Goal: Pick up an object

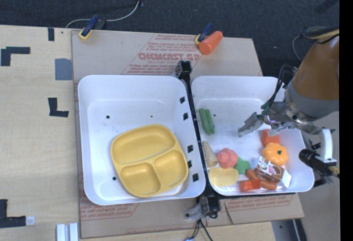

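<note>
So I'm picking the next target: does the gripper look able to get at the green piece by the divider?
Probably yes. The green piece lies alone on bare bin floor, and the gripper hangs nearby with nothing between them.

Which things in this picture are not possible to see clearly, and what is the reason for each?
- Gripper, camera view: small and blurred, so the state of its grip cannot be told.
- Red piece in the right bin: the wrist partly covers it, so its kind is unclear.
- Printed packet: the print is too small to read.
- Pale item at the bins' divider: too small to identify.
</note>
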`<control>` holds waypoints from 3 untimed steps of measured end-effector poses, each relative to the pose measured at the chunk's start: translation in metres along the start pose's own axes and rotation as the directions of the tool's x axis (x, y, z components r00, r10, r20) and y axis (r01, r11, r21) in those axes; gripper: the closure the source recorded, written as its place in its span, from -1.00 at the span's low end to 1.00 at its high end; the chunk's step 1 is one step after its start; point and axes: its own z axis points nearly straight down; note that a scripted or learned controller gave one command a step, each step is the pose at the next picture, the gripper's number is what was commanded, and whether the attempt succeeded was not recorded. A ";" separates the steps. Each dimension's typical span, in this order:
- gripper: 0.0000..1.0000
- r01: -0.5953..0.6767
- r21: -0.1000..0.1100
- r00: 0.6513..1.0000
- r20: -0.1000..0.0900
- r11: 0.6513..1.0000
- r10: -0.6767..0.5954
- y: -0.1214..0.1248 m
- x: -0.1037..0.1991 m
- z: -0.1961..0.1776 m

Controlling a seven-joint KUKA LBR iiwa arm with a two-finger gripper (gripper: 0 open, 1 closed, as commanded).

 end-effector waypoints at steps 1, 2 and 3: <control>-1.00 -0.005 -0.015 1.000 0.008 1.000 0.005 0.008 0.032 0.115; -1.00 -0.011 -0.018 1.000 0.017 1.000 0.011 -0.020 0.032 0.127; 1.00 -0.002 -0.009 1.000 0.005 1.000 0.002 -0.020 0.038 0.118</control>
